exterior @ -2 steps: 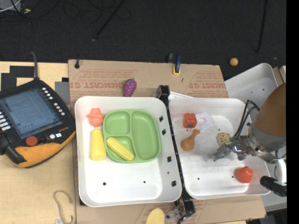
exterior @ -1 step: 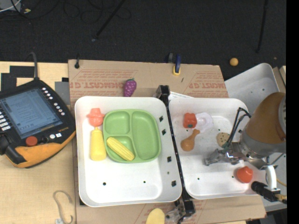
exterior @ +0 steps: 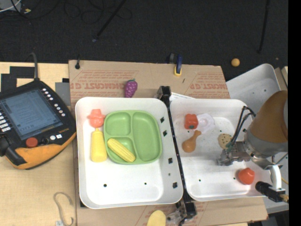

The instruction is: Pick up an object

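Orange against white plastic: a tomato [exterior: 245, 175] sits near the front right corner of the right bin [exterior: 207, 192], just below and right of the gripper [exterior: 225, 160]. The gripper stands low over the bin floor, its dark fingers too blurred and shadowed to tell whether they are spread or closed; nothing shows between them. Just above it lies a speckled cookie [exterior: 225, 139]. Further left in the same bin a brown drumstick [exterior: 190, 142] lies tilted, and a red pepper [exterior: 190, 121] sits above that, beside a clear wrapper [exterior: 206, 122]. The grey arm [exterior: 270, 126], orange-banded, reaches in from the right edge.

The left bin [exterior: 122, 187] carries a green divided plate [exterior: 141, 135] with a corn cob [exterior: 121, 150] in its lower left compartment. A yellow bottle [exterior: 98, 146] lies just left of the plate, a pink toy [exterior: 96, 118] above it. Purple grapes [exterior: 130, 88] rest on the cardboard [exterior: 103, 79] behind the bins. A teach pendant [exterior: 33, 121] lies at far left.
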You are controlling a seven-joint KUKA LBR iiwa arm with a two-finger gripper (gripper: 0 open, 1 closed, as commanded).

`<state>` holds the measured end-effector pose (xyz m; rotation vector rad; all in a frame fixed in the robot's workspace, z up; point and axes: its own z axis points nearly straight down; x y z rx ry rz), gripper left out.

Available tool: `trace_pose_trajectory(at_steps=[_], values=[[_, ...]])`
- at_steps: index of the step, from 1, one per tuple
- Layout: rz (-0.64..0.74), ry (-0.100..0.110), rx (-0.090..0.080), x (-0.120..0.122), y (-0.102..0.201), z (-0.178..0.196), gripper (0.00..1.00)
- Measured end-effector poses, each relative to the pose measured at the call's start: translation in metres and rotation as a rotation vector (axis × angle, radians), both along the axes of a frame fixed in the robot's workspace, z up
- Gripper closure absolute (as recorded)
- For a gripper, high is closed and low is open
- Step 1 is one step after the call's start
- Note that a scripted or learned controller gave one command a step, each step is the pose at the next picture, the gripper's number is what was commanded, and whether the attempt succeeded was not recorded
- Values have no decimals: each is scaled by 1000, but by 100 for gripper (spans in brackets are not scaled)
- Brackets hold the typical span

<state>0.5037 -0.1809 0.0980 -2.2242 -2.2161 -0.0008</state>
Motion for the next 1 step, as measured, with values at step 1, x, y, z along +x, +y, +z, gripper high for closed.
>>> trace_pose_trajectory(at_steps=[1], values=[[3,-3,-2,8,-3,45,100]])
